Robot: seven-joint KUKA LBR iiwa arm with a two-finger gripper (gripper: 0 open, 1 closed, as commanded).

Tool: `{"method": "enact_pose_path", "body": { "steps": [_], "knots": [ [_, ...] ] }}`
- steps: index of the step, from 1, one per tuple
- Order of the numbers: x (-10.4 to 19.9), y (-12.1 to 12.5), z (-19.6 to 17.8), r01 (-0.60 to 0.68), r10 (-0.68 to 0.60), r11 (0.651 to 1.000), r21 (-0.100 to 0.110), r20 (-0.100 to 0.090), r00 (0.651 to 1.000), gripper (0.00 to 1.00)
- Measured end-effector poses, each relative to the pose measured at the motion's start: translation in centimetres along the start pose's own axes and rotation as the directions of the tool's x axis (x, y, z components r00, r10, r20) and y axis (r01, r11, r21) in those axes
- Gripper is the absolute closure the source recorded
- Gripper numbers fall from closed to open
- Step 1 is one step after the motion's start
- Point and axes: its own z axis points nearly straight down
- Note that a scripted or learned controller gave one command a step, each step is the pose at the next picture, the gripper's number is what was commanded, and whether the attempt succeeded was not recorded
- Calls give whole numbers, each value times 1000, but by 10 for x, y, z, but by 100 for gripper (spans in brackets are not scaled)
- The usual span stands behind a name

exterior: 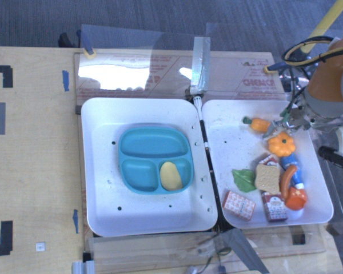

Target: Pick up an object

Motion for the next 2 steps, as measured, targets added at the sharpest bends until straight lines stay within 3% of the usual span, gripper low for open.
{"method": "enact_pose_path", "body": {
  "steps": [1, 2],
  "knots": [
    [75, 38, -2, 41, -41, 999, 18, -7, 999, 100],
    [146, 65, -117, -52, 52, 999, -7, -2, 999, 100]
  ]
}}
